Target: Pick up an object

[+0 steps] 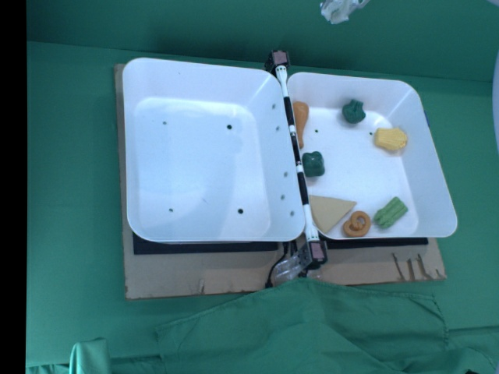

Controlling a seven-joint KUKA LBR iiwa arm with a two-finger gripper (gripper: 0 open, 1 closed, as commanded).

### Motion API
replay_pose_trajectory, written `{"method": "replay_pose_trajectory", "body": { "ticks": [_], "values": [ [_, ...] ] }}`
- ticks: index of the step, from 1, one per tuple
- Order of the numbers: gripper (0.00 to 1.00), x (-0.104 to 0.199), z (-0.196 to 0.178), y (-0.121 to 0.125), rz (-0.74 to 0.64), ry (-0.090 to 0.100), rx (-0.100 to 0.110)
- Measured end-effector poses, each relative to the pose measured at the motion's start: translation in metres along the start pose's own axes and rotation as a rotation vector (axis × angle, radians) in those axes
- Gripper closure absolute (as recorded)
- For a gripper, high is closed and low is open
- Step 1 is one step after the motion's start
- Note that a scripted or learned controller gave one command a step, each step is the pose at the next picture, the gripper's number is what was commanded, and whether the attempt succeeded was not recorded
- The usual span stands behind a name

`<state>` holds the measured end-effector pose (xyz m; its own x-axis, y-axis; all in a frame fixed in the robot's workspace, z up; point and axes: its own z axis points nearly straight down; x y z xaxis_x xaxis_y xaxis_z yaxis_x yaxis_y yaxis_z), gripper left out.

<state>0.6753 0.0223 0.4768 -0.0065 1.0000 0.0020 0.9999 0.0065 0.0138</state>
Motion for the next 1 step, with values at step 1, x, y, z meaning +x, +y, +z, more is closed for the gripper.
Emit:
{"method": "replay_pose_trajectory", "body": {
  "ticks": [1],
  "values": [
    [1.00,0.0663,-0.0086,-0.0349,0.001,0.001,0.010]
  ]
}}
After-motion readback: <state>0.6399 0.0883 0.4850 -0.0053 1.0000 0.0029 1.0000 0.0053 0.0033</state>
